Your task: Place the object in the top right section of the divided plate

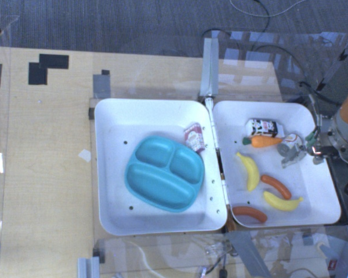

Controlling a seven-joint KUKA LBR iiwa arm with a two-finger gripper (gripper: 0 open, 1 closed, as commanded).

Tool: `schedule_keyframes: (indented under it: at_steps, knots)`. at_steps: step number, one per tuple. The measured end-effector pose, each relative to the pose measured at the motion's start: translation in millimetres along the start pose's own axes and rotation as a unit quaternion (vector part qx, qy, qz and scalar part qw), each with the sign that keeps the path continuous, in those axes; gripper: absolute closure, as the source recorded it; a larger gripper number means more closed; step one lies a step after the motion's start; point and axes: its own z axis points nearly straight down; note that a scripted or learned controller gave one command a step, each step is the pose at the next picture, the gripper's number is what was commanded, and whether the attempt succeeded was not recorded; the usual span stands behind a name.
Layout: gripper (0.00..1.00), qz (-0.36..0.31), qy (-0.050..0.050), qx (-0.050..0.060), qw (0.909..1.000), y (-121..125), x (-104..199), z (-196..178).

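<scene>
End effector (294, 153), grip state indeterminate, sits at frame right above the carrot (265, 142), well apart from the divided plate (164, 174), presumably positioning to pick.

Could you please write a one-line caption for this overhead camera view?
Gripper hovers in the right bin among toy foods; the blue divided plate waits in the left bin.

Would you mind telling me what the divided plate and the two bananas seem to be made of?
The divided plate looks like moulded plastic: uniform turquoise, smooth, soft sheen on rounded ridges. The bananas are probably toy plastic: flat, even yellow without spots, though the view is too coarse to be sure.
</scene>
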Motion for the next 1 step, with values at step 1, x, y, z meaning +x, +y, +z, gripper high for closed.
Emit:
schedule_keyframes:
  at_steps: [1]
  knots:
    - [0.0,0.0,0.0,0.0,1.0,0.0,0.0,0.0]
